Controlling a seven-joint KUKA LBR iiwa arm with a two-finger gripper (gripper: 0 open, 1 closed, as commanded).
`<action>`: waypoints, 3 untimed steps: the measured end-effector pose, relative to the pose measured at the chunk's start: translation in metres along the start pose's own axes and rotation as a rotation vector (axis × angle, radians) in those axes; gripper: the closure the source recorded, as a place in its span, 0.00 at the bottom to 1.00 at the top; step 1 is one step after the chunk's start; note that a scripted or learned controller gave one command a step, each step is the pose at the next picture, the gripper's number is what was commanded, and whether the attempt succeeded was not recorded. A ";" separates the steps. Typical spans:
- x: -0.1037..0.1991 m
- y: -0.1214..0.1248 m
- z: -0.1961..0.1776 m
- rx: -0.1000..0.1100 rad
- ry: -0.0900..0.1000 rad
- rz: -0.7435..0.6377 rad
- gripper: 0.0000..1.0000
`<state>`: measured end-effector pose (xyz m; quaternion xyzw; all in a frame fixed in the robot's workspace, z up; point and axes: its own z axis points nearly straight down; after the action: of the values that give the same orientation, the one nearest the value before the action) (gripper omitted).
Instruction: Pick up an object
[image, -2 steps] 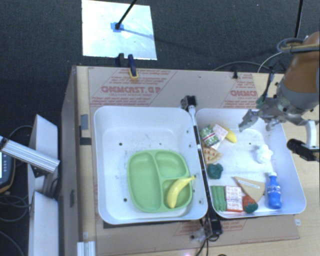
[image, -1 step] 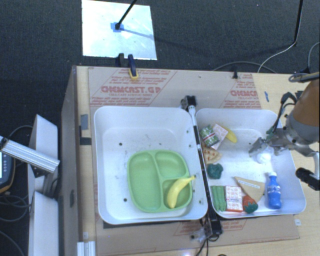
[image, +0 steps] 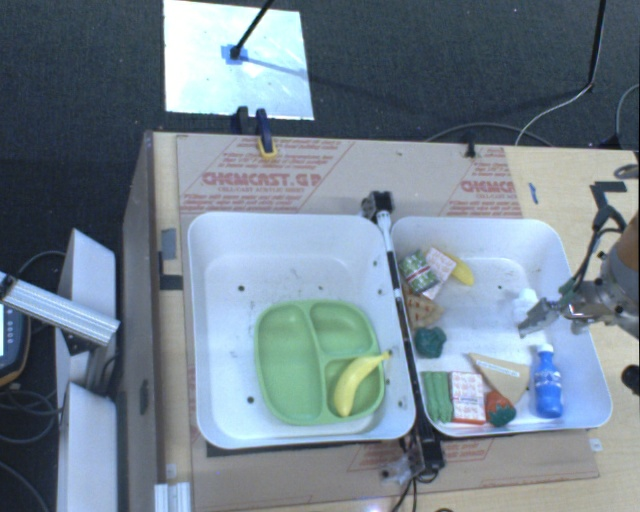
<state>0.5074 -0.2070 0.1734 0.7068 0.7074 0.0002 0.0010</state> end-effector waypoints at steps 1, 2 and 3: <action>0.001 -0.012 0.055 0.002 0.001 0.000 0.00; 0.000 -0.018 -0.050 -0.003 -0.001 -0.002 0.00; 0.001 -0.021 0.026 0.003 0.002 0.000 0.00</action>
<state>0.4860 -0.2061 0.1473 0.7067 0.7075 -0.0002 -0.0005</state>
